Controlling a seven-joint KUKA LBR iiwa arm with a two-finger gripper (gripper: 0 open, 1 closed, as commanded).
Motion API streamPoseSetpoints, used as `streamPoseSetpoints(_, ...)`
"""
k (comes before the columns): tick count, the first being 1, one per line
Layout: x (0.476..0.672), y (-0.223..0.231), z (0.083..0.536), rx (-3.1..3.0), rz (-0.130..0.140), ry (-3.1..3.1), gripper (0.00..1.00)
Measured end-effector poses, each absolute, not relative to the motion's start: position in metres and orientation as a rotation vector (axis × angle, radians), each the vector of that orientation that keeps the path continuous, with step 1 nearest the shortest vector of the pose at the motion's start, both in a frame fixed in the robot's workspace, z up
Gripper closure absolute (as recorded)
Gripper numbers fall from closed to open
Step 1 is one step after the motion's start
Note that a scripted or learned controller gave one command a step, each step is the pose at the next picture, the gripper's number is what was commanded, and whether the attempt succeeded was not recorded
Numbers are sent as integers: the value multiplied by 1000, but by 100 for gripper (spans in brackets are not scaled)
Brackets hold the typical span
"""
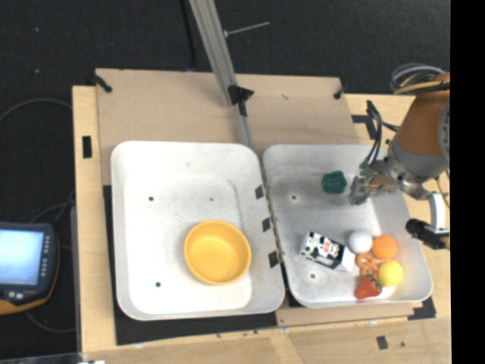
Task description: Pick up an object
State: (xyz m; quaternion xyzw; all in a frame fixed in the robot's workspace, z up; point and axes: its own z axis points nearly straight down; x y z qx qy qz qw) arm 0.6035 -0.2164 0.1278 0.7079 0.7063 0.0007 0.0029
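Observation:
A small dark green object (333,182) lies in the upper part of the right bin (303,165). Just to its right, my gripper (359,190) hangs low over the bin, close beside the green object with a small gap. Near the bin's front right corner sits a cluster: a black and white box (322,249), a white ball (360,242), an orange ball (385,246), a yellow ball (391,272), a red piece (367,287) and a small orange piece (367,262).
The left bin (144,173) holds a yellow bowl (217,252) toward its front right. A metal pole (216,44) slants down from the top to the seam between the bins. A handheld screen (26,264) sits off the bench at left.

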Motion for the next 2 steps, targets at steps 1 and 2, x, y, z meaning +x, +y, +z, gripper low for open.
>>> streamPoseSetpoints(1, 608, -222, 173, 2218, 4, 2217, 100)
streamPoseSetpoints(2, 612, -227, 237, 2213, 5, 2218, 100)
